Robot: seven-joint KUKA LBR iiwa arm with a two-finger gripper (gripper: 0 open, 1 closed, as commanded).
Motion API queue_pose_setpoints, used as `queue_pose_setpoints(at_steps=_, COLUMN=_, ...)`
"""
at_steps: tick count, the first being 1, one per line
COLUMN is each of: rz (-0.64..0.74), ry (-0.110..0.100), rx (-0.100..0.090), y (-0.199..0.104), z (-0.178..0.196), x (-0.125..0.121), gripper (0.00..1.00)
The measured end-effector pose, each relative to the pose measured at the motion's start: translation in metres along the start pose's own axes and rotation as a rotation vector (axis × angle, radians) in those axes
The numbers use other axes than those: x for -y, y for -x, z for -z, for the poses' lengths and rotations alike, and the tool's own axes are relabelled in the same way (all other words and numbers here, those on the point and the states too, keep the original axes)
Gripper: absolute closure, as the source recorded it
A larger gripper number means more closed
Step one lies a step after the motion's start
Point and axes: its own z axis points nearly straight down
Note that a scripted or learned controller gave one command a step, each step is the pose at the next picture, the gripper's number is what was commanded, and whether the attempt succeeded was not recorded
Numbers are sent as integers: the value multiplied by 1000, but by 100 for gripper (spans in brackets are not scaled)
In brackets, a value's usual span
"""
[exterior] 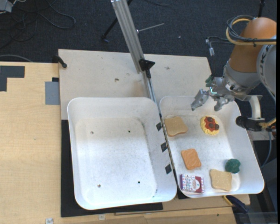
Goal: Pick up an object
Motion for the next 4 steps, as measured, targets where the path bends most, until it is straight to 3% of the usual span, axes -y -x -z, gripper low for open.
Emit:
queue_pose_setpoints(at_steps=1, rz=2, ry=5, rx=2, y=0, z=3, x=-1, gripper=0)
queue_pose_setpoints(at_steps=2, rz=1, ry=-1, rx=0, y=-6, z=-59, x=5, gripper=0)
queue_pose_setpoints(at_steps=3, rz=0, ry=13, rx=2, y=-6, z=-99, x=2, gripper=0)
queue_pose_setpoints(at_steps=4, rz=-1, ry=13, rx=2, y=-6, z=-89, x=2, gripper=100)
